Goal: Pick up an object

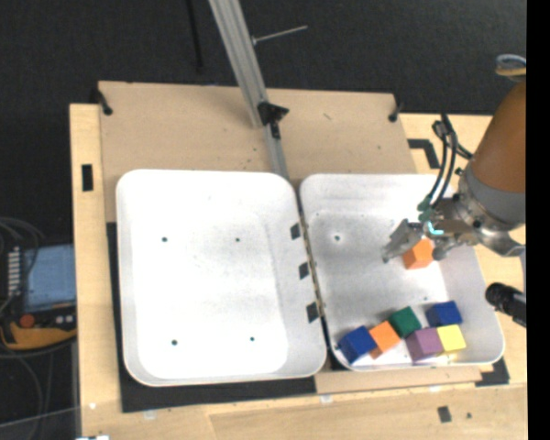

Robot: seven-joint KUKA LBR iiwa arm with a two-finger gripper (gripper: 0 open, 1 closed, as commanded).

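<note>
One orange block [418, 255] sits clamped in my pincer [420, 246], my arm [500, 168] reaching in over the right bin [348, 209].

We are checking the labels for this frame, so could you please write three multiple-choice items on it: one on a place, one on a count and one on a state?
1. Where do the loose blocks lie?
A. the left bin
B. the right bin's near edge
C. the bare bench

2. How many blocks lie in that cluster?
A. three
B. six
C. nine

3. What is at the pincer?
A. an orange block
B. a green block
C. a purple block

Answers:
1 B: the cluster sits along the near wall of the right bin.
2 B: blue, orange, green, purple, yellow and a second blue.
3 A: an orange block sits at the pincer.
</note>
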